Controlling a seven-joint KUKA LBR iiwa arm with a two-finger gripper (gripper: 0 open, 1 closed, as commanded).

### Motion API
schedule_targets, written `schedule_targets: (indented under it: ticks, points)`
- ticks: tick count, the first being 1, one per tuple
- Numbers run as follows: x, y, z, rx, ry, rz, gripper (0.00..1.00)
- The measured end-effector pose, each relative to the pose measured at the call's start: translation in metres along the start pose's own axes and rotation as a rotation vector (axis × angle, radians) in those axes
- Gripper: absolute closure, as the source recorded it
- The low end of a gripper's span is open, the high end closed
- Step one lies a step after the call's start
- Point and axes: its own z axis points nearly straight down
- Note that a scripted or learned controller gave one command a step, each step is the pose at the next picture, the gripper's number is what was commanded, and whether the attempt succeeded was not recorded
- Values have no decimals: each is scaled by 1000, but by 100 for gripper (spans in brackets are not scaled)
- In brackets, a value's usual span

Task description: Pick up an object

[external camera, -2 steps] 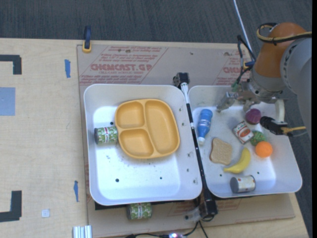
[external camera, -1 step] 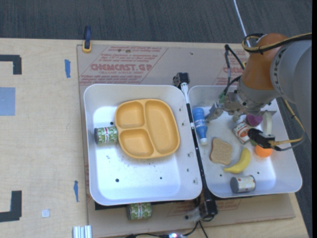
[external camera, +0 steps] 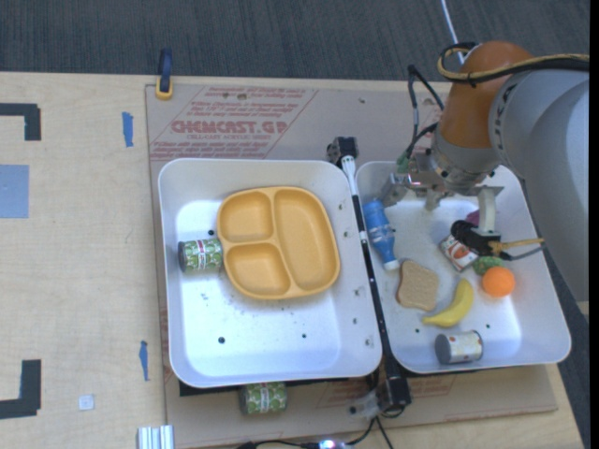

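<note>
My gripper point(external camera: 421, 193) hangs over the back of the right bin point(external camera: 538, 340), just right of the top of a blue bottle point(external camera: 377, 231) that lies along the bin's left wall. Nothing shows in its grasp. In front of it lie a small red-and-white can point(external camera: 457, 252), a green item point(external camera: 487, 265), an orange point(external camera: 499, 282), a slice of bread point(external camera: 417, 285), a banana point(external camera: 449, 305) and a silver can point(external camera: 459, 346) on its side. A purple item point(external camera: 474, 221) peeks out beside the wrist.
The left bin point(external camera: 187, 335) holds a yellow divided plate point(external camera: 278, 241) and a green can point(external camera: 199, 254) against the plate's left edge. Another green can point(external camera: 264, 398) lies outside, in front of the left bin. The arm's grey body point(external camera: 552, 129) covers the right bin's back right corner.
</note>
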Motion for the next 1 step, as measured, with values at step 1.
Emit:
schedule_targets:
  ticks: [1]
  points:
    - [2,-29,-1,2,0,3,0]
